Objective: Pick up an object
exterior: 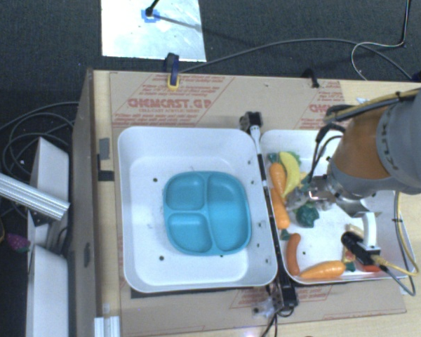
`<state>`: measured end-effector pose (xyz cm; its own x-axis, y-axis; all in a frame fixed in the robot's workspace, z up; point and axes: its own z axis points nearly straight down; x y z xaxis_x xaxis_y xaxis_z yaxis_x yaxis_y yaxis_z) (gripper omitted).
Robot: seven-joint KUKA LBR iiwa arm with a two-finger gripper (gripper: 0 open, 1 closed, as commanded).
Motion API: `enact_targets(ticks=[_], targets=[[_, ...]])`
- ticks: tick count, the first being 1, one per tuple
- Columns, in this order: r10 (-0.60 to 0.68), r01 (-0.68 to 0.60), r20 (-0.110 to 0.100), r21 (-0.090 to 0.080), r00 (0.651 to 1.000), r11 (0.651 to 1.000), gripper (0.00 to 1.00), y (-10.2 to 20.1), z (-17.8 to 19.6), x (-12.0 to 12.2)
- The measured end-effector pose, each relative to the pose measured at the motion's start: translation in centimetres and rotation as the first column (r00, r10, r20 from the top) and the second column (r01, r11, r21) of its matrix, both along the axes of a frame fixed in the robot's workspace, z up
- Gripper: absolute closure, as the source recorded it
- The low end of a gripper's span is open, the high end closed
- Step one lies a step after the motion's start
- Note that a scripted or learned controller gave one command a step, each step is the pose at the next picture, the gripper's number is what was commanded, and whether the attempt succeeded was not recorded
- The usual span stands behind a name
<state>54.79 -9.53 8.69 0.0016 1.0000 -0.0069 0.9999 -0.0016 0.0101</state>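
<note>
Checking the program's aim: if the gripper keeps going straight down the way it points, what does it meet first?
Most likely the dark green toy vegetable, which sits just under the gripper in the right white bin. The yellow banana lies beside that line. Depth is hard to judge.

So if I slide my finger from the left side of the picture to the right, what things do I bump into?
White box beside the bench → left white bin → blue divided plate → divider between the bins → carrot → banana → green toy → gripper → grey arm.
</note>
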Motion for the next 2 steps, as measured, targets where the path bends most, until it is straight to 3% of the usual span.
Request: enact_targets(ticks=[1, 2], targets=[[0.003, -0.003, -0.002, 0.003, 1.0, 1.0, 1.0, 0.15, 0.93, -0.02], [0.003, -0.003, -0.002, 0.003, 1.0, 1.0, 0.0, 0.14, 0.93, -0.02]])
